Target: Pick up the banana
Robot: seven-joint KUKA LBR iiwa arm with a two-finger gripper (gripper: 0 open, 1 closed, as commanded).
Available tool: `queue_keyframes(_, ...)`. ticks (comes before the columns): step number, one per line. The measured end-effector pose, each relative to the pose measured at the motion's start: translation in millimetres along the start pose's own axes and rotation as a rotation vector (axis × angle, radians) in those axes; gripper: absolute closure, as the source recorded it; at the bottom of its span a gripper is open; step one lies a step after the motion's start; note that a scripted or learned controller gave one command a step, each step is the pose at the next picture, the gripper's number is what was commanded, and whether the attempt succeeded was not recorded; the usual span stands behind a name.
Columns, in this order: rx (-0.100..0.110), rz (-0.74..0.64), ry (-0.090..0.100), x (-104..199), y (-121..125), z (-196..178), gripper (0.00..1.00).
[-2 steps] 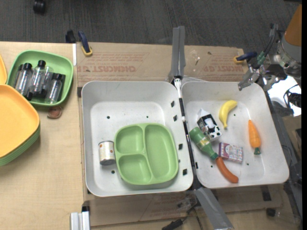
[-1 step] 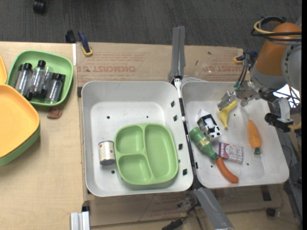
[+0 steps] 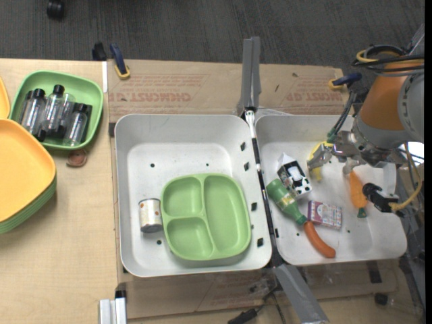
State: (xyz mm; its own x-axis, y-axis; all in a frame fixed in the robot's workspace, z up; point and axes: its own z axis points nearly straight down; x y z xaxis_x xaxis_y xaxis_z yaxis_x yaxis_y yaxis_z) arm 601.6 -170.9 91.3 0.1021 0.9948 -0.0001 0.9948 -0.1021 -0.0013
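The banana (image 3: 315, 159) is a small yellow piece in the right bin (image 3: 378, 248), near its back middle. My gripper (image 3: 331, 150) hangs over the right bin, right against the banana's upper right end. The grey wrist and the orange band (image 3: 385, 103) rise behind it to the right. The wrist hides where the gripper meets the banana, so I cannot say whether the banana is held or just lies beside it.
The right bin also holds a black-and-white box (image 3: 295, 178), a green bottle (image 3: 286, 201), a pink packet (image 3: 325, 214), an orange sausage shape (image 3: 319, 240) and a carrot (image 3: 356, 189). In the left bin (image 3: 135, 154) are a green divided plate (image 3: 202, 216) and a can (image 3: 150, 216).
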Motion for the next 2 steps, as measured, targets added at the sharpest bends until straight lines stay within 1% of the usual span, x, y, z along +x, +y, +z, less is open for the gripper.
queue_keyframes(1, 0.000, 0.004, 0.000, -1, 0, -9, 1.00)
queue_keyframes(2, 0.000, -0.171, -0.001, 26, -10, -88, 1.00)
